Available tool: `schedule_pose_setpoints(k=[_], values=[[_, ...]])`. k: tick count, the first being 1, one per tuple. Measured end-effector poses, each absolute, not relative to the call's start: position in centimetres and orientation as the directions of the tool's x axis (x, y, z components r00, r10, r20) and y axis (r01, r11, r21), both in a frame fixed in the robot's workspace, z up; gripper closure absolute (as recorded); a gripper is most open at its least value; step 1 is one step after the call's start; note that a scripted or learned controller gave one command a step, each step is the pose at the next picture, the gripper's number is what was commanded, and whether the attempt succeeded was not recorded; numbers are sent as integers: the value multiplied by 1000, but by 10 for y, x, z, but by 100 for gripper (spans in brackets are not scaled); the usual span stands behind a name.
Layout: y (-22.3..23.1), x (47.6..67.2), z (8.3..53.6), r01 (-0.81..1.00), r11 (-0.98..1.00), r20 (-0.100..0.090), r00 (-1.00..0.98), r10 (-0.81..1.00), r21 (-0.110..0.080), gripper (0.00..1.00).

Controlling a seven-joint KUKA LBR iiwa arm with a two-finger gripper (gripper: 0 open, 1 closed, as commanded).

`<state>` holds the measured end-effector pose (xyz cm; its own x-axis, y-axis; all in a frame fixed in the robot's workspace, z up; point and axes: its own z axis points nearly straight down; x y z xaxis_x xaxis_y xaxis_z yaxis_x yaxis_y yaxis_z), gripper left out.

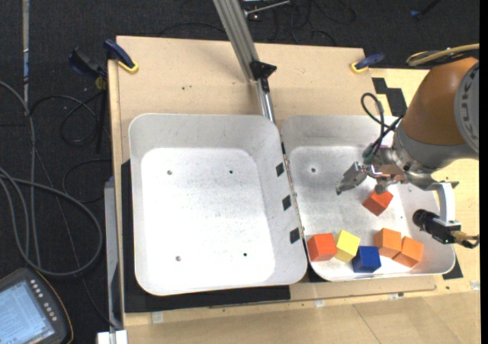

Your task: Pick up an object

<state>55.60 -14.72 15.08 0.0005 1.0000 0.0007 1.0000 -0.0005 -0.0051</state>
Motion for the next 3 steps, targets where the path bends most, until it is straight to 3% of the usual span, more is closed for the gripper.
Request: schedule_pose_setpoints(k=[1, 2, 3], values=[[-146, 555, 97, 1000, 0, 1, 0, 1000, -5, 0], [-147, 556, 111, 1000, -1, -1, 1, 1000, 2, 100], [-147, 548, 164, 1000, 0, -2, 0, 1000, 6, 100]])
